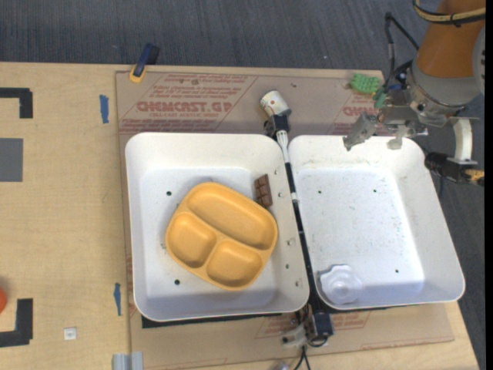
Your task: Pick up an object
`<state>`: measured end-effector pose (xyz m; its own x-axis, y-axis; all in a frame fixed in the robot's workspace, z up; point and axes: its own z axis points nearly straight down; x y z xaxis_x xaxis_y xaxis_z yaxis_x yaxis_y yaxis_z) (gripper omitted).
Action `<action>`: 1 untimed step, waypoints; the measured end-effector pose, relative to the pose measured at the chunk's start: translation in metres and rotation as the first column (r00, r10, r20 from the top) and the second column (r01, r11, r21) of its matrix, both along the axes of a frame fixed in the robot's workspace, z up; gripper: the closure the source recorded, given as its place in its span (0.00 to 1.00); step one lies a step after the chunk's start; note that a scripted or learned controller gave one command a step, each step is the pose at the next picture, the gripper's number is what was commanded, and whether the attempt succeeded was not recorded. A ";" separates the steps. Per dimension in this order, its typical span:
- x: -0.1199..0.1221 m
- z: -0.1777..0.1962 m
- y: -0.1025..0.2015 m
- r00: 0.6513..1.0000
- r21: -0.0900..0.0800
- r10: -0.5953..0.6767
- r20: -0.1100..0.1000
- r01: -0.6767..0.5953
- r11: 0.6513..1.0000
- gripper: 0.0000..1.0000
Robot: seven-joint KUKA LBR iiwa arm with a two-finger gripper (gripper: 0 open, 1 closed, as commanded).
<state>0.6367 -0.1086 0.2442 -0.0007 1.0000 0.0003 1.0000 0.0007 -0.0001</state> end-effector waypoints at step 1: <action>-0.051 -0.126 -0.004 0.992 0.000 -0.129 -0.003 0.129 0.992 0.00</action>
